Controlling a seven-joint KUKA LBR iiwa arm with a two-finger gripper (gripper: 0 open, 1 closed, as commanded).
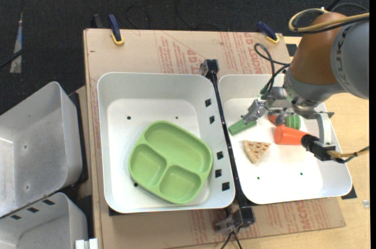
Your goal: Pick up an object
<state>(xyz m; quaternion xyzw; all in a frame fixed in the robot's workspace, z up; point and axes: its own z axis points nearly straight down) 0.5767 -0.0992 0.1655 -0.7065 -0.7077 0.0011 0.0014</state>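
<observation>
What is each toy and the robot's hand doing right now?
Green divided plate: lying flat in the left bin, right side up.
Pizza slice toy: lying flat in the right bin.
Orange cup: tipped on its side.
Green stick: lying slanted at the divider.
Gripper: low over the right bin's toys.

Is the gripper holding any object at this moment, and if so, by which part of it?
It cannot be told. The gripper hangs low in the right white bin, near the orange cone-shaped toy and the green flat stick, but no object is seen within its grasp.
</observation>
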